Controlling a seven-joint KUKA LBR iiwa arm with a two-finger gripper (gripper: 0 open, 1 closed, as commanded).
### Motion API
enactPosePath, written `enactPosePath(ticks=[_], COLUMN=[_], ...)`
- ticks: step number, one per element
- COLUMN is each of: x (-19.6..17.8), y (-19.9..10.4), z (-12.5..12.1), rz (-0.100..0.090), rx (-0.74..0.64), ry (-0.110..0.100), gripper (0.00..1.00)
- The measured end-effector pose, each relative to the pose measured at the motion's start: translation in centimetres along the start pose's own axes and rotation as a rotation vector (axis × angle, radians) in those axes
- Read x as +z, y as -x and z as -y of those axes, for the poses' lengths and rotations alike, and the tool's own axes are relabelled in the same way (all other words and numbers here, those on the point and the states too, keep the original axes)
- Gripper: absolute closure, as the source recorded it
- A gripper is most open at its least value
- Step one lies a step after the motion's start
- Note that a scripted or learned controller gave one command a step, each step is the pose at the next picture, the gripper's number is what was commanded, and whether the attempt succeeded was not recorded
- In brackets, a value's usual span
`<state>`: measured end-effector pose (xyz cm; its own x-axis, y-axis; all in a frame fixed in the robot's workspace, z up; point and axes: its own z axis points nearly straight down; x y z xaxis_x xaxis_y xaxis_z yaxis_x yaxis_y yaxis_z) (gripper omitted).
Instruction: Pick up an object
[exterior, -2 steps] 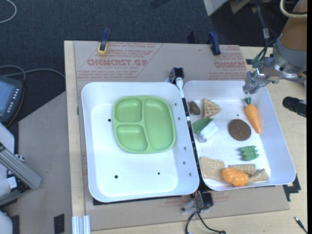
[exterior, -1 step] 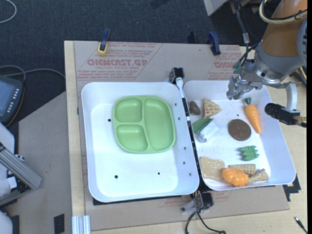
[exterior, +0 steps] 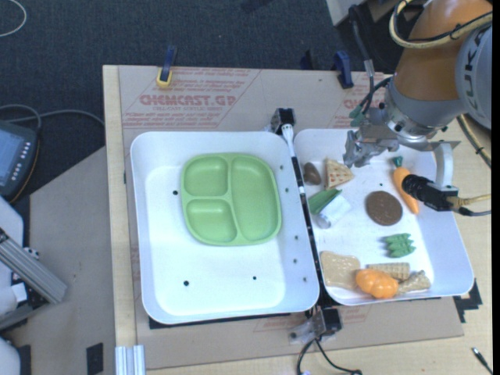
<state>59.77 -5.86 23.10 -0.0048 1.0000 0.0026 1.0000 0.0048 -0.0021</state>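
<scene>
Jaws (exterior: 361, 153) hover over the right bin (exterior: 453, 248) near a cracker wedge (exterior: 337, 174); their state seems unreadable

Grey arm (exterior: 437, 76) from the right, claw (exterior: 358, 156) pointed downward

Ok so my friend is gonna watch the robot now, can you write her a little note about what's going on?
Gripper: low over the back of the right bin, beside the cracker wedge. It holds nothing that I can see.
Right bin: brown oval piece, green and white block, brown disc, carrot, green leafy piece, and at the front a toast slice, an orange fruit and crackers.
Left bin: green divided plate.
Done: nothing picked up yet.
Left: grab one object and lift it.
</scene>
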Motion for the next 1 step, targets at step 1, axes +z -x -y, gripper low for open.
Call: enactPosePath(ticks=[1], x=[1.43], y=[-4.05], z=[3.89], rz=[0.000], rx=[0.001], ry=[-0.004], gripper=[1.00])
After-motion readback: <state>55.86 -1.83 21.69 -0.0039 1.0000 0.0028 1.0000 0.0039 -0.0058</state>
